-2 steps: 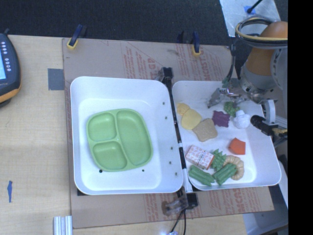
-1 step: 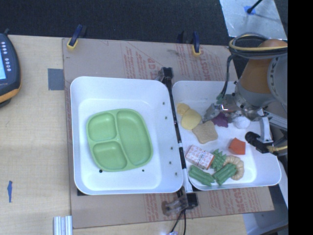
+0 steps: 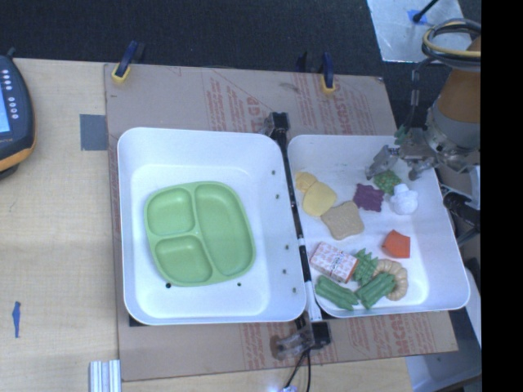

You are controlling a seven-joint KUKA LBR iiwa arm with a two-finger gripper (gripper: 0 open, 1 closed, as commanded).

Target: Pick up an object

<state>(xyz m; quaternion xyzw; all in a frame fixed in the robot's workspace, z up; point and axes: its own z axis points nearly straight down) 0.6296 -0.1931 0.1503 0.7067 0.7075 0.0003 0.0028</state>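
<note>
The right bin (image 3: 425, 300) holds several toy foods. A green broccoli piece (image 3: 386, 181) lies near the back right, with a white piece (image 3: 404, 200) and a purple piece (image 3: 368, 197) beside it. My gripper (image 3: 398, 160) hangs low over the back right corner of this bin, just above the broccoli, its fingers spread on either side with nothing held between them. Further forward lie a tan bread slice (image 3: 342, 220), yellow chips (image 3: 317, 193), an orange-red wedge (image 3: 396, 244), a pink-and-white box (image 3: 333, 261), green pea pods (image 3: 359, 284) and a shrimp (image 3: 397, 278).
The left bin (image 3: 131, 219) holds a green divided plate (image 3: 198, 233). A black clip (image 3: 279, 124) sits where the two bins meet at the back. A handheld controller (image 3: 12, 113) lies at the far left of the bench. Blue clamps (image 3: 327, 70) hold the cardboard.
</note>
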